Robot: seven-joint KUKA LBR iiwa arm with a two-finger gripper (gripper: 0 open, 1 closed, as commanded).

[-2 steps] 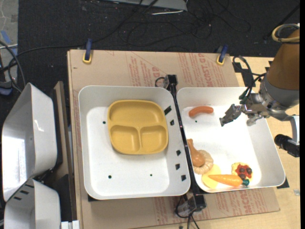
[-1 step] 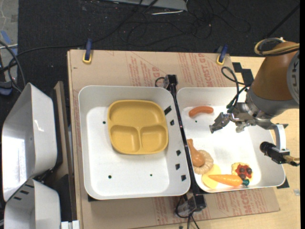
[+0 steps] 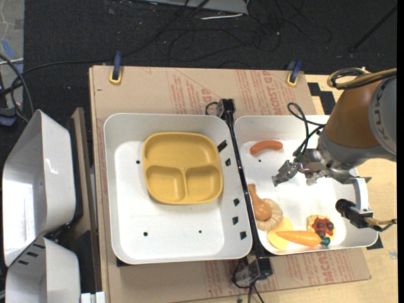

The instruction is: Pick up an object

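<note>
The right white bin [image 3: 287, 126] holds several food toys. A red-orange sausage [image 3: 266, 146] lies near its far left. A tan chicken drumstick [image 3: 264, 209] rests by the left wall. An orange carrot [image 3: 298, 237] lies on a yellow slice [image 3: 278, 233] at the front, beside a small pizza piece [image 3: 320, 225]. My gripper [image 3: 289, 171] hangs over the middle of this bin, between the sausage and the drumstick, pointing left. Nothing shows between its fingers.
The left white bin [image 3: 126, 226] carries a yellow three-compartment plate [image 3: 182, 168]. A black divider [image 3: 238, 169] runs between the bins. Blue and yellow clamps [image 3: 115, 70] hold the cardboard at the back. White containers [image 3: 35, 169] stand at the far left.
</note>
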